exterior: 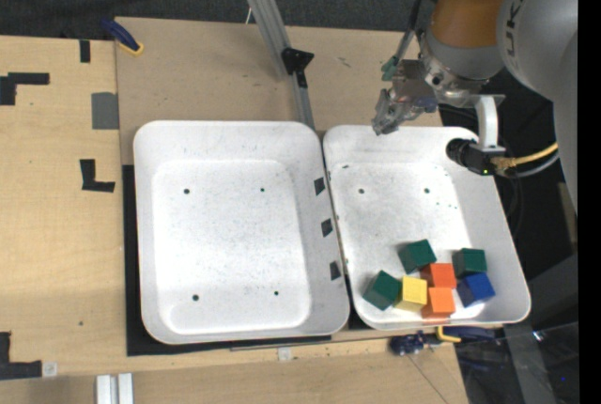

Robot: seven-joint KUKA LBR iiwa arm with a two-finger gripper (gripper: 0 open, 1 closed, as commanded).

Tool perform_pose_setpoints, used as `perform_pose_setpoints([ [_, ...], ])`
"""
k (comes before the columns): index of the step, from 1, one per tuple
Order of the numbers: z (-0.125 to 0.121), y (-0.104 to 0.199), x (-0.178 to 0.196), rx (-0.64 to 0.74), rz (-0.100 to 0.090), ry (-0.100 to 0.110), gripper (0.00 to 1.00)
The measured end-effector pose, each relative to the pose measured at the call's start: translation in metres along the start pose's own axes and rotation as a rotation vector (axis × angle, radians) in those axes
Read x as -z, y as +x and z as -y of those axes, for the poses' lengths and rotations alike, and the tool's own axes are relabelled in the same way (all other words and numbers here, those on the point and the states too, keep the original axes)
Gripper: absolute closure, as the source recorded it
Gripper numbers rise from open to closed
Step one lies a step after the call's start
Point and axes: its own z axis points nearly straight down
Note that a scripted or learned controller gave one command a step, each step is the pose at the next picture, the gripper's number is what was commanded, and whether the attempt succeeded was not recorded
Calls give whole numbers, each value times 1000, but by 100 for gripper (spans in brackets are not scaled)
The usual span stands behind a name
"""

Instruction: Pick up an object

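Several small blocks lie clustered in the near right corner of the right bin point(376, 167): a green block point(416, 255), a second green block point(382, 289), a third green block point(470, 260), a yellow block point(414, 290), an orange block point(440, 275), another orange block point(439, 301) and a blue block point(476, 287). My gripper point(388, 117) hangs above the far left corner of the right bin, well away from the blocks. Nothing shows between its fingertips.
The left bin point(150, 148) sits beside the right one. A slanted metal pole point(268, 3) runs from the top down to the gap between the bins. A black cable connector point(468, 154) hangs by the right bin's far edge.
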Motion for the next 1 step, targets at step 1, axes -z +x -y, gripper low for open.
perform_pose_setpoints([
  [1,12,58,2,1,0,0,100],
])
